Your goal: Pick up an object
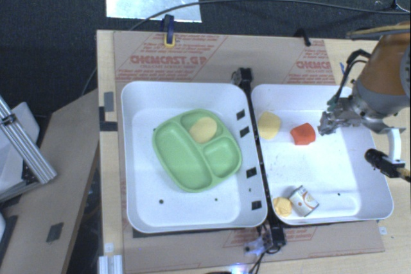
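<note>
In the right bin [359, 167] lie a red block [303, 134], a pale yellow lump [269, 125], a small yellow piece [281, 205] and a silver can [302, 200] on its side. My gripper [326, 124] hangs just right of the red block, low over the bin floor, with nothing visibly held. The grey arm with its orange band [385, 67] comes in from the right. The left bin [144, 138] holds a green divided plate [192, 157] with a yellow item [204, 129] in its upper compartment.
A black divider with clips [252, 138] runs between the two bins. A black cable part [384, 163] juts over the right bin's right rim. The bins rest on a cardboard sheet [192, 54]; a metal rail [26, 151] stands at left.
</note>
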Motion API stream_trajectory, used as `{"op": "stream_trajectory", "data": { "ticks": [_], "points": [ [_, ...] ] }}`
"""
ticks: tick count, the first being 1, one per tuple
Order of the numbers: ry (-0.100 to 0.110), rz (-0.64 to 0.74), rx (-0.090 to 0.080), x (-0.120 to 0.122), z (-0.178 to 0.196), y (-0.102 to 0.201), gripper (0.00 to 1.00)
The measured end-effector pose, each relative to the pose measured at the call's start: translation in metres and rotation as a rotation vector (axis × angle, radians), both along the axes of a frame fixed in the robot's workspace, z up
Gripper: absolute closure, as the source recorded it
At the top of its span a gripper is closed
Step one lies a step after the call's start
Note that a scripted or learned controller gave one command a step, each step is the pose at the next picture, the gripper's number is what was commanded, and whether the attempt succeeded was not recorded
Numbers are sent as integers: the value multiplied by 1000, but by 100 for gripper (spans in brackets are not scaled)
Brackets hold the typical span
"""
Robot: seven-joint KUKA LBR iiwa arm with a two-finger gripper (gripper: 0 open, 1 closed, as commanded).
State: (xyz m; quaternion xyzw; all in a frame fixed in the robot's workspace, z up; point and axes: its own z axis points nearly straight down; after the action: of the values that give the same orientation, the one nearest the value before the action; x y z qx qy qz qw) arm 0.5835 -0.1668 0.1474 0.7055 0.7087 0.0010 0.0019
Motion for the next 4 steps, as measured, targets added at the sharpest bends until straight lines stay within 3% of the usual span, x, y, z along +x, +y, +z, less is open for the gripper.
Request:
{"op": "stream_trajectory", "data": {
  "ticks": [2,4],
  "points": [
    [-3,0,-1,-5,106,-7,100],
    [2,4,2,13,98,99,100]
  ]
}}
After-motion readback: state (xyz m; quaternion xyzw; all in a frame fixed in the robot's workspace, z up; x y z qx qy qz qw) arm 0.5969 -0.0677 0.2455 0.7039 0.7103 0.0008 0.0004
